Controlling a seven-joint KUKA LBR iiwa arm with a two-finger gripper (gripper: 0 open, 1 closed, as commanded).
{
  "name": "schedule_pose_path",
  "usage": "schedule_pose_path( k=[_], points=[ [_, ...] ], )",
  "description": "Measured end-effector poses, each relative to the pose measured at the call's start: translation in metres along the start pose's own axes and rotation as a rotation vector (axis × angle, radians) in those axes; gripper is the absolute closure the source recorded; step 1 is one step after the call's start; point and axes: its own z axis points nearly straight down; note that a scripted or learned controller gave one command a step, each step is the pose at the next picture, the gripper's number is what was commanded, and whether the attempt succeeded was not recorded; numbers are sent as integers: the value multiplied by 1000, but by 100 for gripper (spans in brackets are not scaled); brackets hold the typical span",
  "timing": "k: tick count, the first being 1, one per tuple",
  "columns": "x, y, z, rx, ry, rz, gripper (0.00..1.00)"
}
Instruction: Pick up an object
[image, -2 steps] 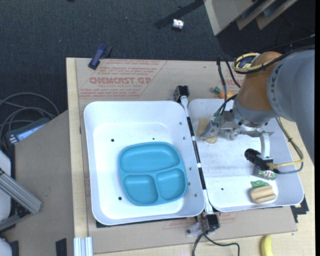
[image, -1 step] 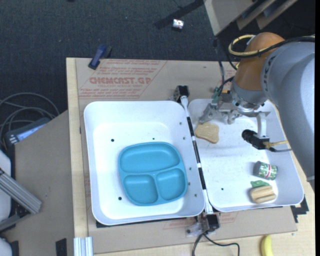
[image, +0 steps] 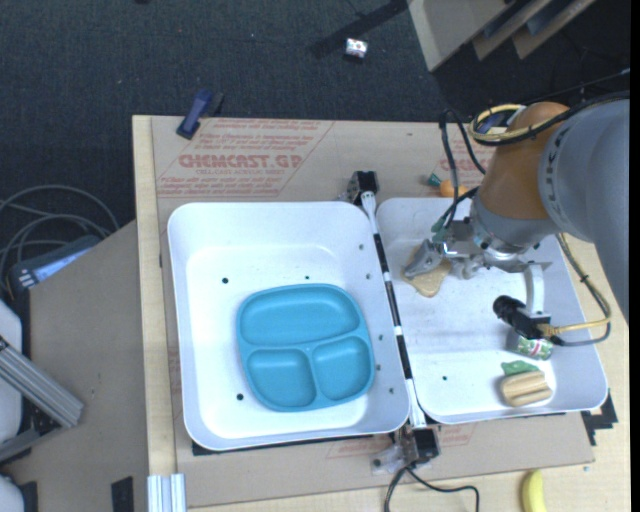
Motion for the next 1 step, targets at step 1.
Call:
schedule_pose_path(
  k=[1],
  points=[
    [4,5,0,-1,-2,0,0]
  ],
)
